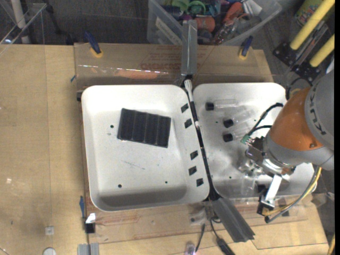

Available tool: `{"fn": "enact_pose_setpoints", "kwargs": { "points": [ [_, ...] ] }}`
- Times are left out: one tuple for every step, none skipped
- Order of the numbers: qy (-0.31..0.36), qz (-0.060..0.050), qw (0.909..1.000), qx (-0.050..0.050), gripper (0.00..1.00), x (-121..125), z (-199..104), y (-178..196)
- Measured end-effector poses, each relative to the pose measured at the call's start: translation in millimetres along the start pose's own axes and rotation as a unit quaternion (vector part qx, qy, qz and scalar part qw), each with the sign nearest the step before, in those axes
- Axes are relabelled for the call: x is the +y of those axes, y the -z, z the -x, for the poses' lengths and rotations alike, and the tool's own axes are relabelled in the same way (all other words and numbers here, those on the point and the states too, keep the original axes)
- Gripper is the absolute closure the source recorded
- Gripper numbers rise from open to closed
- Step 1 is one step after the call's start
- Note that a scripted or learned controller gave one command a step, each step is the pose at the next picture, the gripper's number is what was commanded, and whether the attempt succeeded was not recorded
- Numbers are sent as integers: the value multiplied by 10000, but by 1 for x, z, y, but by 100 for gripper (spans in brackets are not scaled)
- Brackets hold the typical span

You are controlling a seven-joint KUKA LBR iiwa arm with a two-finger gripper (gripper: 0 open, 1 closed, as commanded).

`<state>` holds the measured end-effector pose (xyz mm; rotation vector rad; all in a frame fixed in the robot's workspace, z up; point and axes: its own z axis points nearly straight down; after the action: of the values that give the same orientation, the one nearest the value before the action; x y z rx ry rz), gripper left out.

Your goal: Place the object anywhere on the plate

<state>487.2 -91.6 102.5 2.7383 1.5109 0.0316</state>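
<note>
The arm (300, 132) reaches low into the right bin (276, 92), its pincer (249, 161) among clear plastic pieces — open or closed, I cannot tell. The dark ribbed plate (144, 127) lies in the left bin (101, 102) — well apart.

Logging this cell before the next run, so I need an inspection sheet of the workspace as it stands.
Surface: wooden bench bearing two white bins, left bin and right bin.
Job's things: dark ribbed plate flat in the left bin; clear objects in the right bin, hard to make out.
Clutter: small black pieces in the right bin.
Gripper: gripper low over the right bin; grasp unclear.
Cables: black cable looping by the wrist.
Surroundings: tub of coloured toys behind the bench.
</note>
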Motion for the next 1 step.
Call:
{"fn": "enact_pose_setpoints", "kwargs": {
  "points": [
    [-336, -54, 9994, -30, 100, 58, 46, -13]
  ]
}}
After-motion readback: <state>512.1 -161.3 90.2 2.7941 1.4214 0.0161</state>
